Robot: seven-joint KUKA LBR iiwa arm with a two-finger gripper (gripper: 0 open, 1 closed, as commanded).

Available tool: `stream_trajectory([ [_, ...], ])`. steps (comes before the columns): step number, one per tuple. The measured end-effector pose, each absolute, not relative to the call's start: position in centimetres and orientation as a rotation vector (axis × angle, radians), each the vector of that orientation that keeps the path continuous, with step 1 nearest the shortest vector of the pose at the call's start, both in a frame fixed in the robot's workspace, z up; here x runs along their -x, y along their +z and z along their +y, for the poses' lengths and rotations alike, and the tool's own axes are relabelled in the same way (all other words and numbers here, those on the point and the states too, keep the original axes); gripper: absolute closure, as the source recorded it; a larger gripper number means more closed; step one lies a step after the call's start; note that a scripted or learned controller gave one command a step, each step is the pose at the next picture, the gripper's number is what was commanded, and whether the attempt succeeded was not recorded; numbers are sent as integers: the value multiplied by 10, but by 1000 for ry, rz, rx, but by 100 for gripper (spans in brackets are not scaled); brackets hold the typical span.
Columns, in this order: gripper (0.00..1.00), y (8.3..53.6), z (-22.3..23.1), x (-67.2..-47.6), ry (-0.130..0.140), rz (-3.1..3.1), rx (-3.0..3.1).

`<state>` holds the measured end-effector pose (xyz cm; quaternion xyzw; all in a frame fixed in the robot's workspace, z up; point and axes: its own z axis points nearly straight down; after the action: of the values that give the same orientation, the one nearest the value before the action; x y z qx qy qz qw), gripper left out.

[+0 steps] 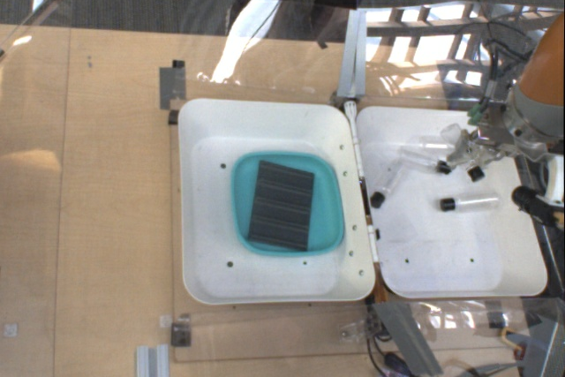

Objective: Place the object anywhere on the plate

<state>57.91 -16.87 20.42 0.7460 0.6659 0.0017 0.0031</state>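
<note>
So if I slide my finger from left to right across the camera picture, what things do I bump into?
Left bin → teal plate → dark ridged block lying on that plate → small black cap → clear tube with a black end in the right bin → the robot arm at the right edge.

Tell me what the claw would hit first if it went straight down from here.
Probably the clear tube lying right under the claw in the right bin, though height above it is unclear from this slant.
</note>
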Motion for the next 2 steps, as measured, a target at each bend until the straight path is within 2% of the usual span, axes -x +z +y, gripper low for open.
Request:
stream_trajectory([
  [1,100,138,-111,-557,5,2238,-2201],
  [2,100,186,-40,-569,9,2239,-2196],
])
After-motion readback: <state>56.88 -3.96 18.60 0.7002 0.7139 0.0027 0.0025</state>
